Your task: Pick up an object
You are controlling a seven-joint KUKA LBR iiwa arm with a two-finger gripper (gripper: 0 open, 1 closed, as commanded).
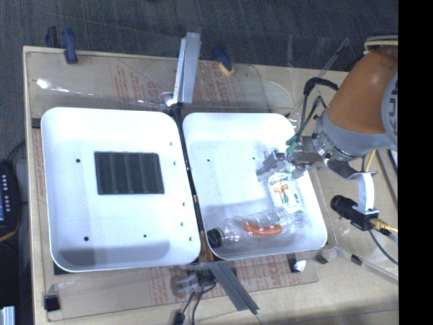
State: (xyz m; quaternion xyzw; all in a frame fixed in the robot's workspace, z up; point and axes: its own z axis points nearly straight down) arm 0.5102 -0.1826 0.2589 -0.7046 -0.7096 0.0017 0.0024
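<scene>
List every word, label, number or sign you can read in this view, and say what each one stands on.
Nothing reads clearly enough to quote.
Red printing on the bench sheet beside the bins: too blurred to read.
Label with green and orange marks on the white packet in the right bin, by the end effector: too small to read.
Orange patch inside the clear bottle: no lettering legible.
Dark grid panel in the left bin: no text.

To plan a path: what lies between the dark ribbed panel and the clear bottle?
Camera view: bare white bin floor, then the black divider between the bins.
</scene>
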